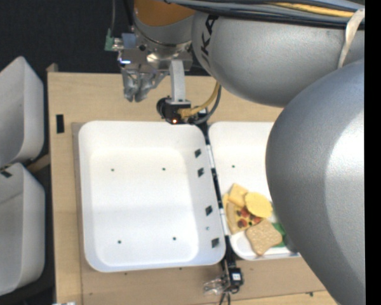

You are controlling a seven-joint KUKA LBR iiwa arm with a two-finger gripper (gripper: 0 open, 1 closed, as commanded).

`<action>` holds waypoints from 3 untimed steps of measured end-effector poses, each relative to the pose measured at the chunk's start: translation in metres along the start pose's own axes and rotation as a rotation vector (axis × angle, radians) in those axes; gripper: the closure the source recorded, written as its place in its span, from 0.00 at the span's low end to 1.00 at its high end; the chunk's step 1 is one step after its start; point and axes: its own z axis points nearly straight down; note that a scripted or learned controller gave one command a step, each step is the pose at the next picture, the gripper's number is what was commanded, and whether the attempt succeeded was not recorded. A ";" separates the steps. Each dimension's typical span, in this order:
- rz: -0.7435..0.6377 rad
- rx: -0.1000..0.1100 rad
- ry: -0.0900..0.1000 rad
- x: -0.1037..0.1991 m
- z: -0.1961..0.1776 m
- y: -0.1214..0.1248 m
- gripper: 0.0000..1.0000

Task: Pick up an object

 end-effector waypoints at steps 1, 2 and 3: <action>-0.006 -0.029 0.010 0.001 -0.160 0.003 1.00; 0.000 0.009 -0.002 0.000 0.014 -0.037 1.00; -0.005 -0.027 0.010 0.001 -0.136 -0.039 1.00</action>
